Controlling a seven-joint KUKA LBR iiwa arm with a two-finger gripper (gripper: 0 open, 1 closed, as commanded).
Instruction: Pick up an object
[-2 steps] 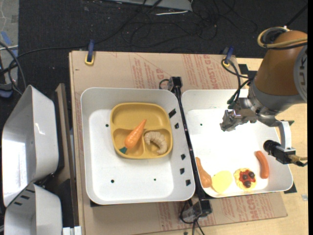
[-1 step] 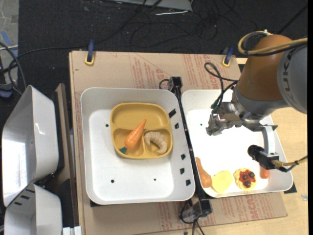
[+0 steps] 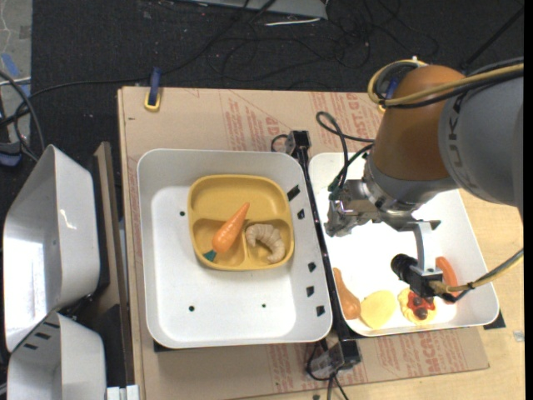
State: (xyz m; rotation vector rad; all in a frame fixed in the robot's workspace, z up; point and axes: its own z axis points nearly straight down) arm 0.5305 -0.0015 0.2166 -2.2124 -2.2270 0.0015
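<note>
Arm [image 3: 416,140] hides rt bin [image 3: 375,257] far half; yellow obj [image 3: 379,308] visible.

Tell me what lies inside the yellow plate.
An orange carrot and a pale shrimp lie in the yellow plate, side by side. Anything beneath them is covered and cannot be seen.

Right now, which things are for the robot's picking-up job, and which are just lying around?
For the job:
- tool
- carrot and shrimp on the yellow plate
- orange piece and round yellow piece in the right bin

Just lying about:
- clamp on the bench edge
- spare white tubs to the left
</note>
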